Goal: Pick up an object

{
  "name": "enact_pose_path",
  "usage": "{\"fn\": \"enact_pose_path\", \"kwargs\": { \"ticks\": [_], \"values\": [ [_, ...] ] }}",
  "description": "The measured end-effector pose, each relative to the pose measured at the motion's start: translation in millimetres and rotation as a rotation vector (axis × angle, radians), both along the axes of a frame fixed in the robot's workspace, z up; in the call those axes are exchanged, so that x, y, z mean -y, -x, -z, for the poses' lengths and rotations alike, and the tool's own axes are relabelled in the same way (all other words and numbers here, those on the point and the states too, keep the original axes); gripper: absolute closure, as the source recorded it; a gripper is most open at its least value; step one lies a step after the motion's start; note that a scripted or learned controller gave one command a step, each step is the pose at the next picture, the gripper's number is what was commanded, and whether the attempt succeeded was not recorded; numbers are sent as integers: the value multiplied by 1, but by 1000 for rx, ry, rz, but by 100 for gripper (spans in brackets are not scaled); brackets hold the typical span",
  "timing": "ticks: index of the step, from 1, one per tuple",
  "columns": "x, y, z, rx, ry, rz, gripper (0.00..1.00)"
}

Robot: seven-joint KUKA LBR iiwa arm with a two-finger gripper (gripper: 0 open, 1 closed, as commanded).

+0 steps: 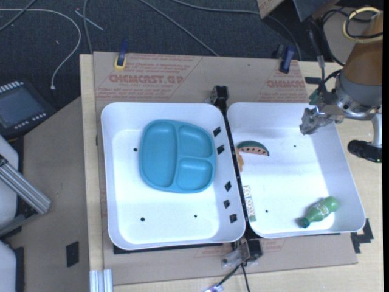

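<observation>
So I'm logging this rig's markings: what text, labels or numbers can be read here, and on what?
"CHEMCAST GP", red print, partly blurred, on the tan protective sheet over the bench, near the far left.
The same red print repeats near the far right, too blurred to read surely.
Small label strip on the right white bin's left wall: too small to read.

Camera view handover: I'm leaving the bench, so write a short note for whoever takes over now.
Gripper: over the right white bin's far right corner, nothing seen between its fingers; open or shut is unclear.
Objects: green plastic bottle lies at that bin's near right; watermelon-slice toy lies by its left wall. Blue divided plate sits in the left white bin.
Done: nothing picked.
Left: grasp and lift one object.
</observation>
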State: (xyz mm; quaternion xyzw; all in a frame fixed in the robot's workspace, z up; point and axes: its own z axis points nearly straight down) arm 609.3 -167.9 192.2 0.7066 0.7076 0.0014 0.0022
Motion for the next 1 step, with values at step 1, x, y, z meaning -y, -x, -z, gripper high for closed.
{"fn": "enact_pose_path", "kwargs": {
  "ticks": [1],
  "values": [
    [2,5,-47,1,1,0,100]
  ]
}}
